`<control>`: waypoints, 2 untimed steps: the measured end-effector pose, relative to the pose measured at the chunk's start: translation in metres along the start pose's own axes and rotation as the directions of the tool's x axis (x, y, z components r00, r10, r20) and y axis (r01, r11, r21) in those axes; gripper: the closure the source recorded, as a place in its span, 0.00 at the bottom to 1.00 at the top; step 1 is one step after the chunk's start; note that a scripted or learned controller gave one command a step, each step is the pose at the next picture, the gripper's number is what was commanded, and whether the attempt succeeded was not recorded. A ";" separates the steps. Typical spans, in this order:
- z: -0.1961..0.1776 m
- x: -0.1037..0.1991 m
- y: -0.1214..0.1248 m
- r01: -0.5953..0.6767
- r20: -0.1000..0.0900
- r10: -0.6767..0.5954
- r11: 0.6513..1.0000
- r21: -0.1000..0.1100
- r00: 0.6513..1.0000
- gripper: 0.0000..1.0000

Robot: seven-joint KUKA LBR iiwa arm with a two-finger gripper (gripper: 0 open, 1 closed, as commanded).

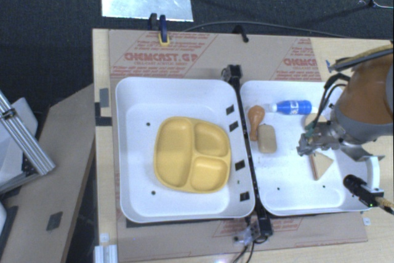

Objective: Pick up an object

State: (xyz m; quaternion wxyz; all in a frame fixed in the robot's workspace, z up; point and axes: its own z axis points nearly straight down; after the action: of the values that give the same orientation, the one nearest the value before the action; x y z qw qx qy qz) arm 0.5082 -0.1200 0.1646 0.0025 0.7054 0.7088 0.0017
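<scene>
While the gripper [309, 146] hangs low over the right bin [289, 200], the tan wedge [321, 164] lies just beneath it toward the bin's front right corner, long axis running front-to-back; its opening I cannot tell.

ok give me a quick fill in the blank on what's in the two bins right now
1. The yellow divided plate lies in the ____ bin of the camera view.
2. The blue bottle lies on its ____ in the right bin.
3. The plate has ____ compartments.
4. The gripper is above the ____ bin, next to the tan wedge.

Missing words: left; side; three; right
</scene>
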 end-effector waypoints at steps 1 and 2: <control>-0.039 0.000 0.002 -0.001 0.000 0.001 1.000 0.000 1.000 1.00; -0.033 0.051 0.022 0.005 -0.003 -0.005 1.000 0.003 1.000 1.00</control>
State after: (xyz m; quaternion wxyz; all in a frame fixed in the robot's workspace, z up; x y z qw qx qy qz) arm 0.5296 -0.0691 0.1978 0.0006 0.7037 0.7105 0.0017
